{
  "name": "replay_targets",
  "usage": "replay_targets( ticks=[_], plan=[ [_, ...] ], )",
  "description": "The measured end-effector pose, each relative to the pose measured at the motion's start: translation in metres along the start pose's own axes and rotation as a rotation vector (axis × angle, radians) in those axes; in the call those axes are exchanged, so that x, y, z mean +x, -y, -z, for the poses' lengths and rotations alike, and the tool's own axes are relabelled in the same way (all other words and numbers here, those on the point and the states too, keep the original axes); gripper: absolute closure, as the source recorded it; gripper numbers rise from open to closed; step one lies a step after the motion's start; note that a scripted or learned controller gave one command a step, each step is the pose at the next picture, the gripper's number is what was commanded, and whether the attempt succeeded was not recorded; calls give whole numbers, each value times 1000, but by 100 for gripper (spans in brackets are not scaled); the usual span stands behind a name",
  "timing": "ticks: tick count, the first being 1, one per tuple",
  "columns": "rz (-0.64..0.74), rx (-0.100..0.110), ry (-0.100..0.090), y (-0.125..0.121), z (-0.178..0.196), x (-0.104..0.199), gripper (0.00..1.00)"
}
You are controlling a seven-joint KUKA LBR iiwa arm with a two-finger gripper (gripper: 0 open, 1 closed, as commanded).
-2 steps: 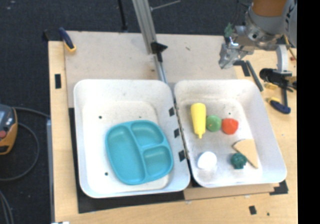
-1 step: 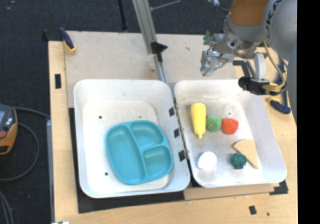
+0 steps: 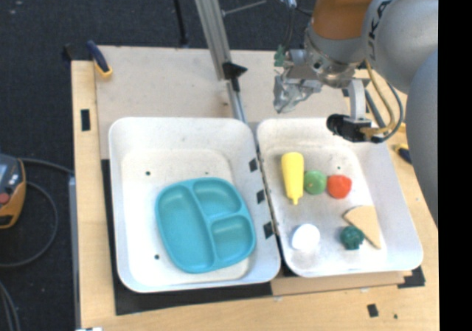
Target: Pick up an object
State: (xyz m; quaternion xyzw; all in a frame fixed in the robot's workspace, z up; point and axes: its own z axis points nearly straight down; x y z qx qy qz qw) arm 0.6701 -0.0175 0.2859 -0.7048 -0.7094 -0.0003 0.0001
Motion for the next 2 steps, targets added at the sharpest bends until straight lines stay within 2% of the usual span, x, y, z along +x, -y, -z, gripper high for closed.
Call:
replay_targets(
  ticks=[2],
  plan=[
    [0, 0, 0, -2, -16, 94, 100]
  ],
)
